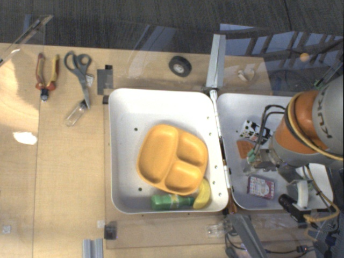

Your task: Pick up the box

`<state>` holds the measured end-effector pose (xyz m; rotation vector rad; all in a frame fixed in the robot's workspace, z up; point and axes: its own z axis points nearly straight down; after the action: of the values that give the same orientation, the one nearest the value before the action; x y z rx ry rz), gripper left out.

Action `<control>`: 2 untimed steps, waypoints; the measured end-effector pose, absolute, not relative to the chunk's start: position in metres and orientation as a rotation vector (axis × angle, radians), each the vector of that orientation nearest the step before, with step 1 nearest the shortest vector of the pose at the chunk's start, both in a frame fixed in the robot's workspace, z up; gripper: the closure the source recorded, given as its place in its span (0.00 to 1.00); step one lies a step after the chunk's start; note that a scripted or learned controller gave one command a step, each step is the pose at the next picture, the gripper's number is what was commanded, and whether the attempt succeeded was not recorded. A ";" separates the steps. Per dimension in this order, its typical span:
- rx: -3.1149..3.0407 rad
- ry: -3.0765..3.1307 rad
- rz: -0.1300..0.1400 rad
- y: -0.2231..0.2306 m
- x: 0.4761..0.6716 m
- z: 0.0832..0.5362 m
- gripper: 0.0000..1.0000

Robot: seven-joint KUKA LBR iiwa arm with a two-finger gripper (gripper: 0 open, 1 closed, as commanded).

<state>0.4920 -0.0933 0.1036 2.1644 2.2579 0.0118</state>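
Box (260,187): small, flat, pink and purple printed face; lying in the right bin near its front edge, just below the arm's wrist, apart from the other items there.
Gripper (257,163): at the arm's end, low over the right bin, just above the box and beside an orange item; too dark and cluttered to tell whether open or closed; nothing visibly held.
Arm (312,125): grey with an orange band, reaching in from the right over the right bin, cables looping around the wrist.
Right bin (232,144): shallow, white; also holding a small black-and-white spotted item (248,128) near the middle and a flat orange item (245,148) just below it.
Left bin (123,144): shallow, white, touching the right bin along its side.
Orange tray (173,158): large, three compartments, tilted, at the left bin's centre.
Green object (172,201): lying along the left bin's front wall, partly under the tray.
Yellow object (202,195): just right of the green one, in the front right corner.
Counter (54,187): light wood; pliers (45,75), scissors (80,71) and a roll of black tape (180,66) along the far side.
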 end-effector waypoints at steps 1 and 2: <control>2.164 2.258 0.012 -0.093 0.492 0.104 0.00; 2.101 2.328 0.005 -0.118 0.489 0.129 0.00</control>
<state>0.4889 -0.1184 0.1293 2.1008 2.3281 0.0052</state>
